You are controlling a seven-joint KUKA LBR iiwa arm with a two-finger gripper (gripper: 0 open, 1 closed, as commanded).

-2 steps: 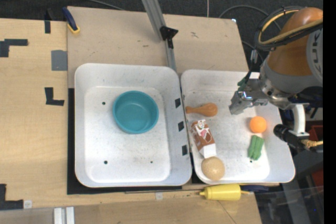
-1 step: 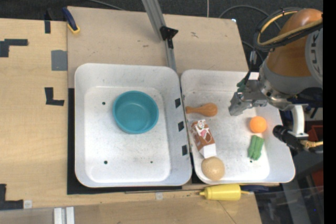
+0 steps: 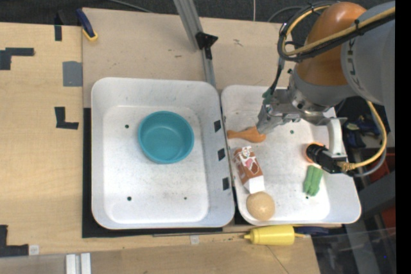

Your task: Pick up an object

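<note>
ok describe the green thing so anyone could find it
Find the white bin under the arm. Near its right-hand edge lies a small green object, the only green thing there; its neighbours are a red packet and a beige ball.

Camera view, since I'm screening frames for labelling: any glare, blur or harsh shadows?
Camera view: lighting soft and even; the left bin and right bin are bright without blown glare; the teal bowl casts only a faint shadow; the arm's orange band looks slightly soft.

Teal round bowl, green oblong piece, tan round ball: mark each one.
Teal round bowl (image 3: 166, 138), camera view, on its inner floor.
Green oblong piece (image 3: 312, 180), camera view, on its middle.
Tan round ball (image 3: 260, 206), camera view, on its top.
</note>
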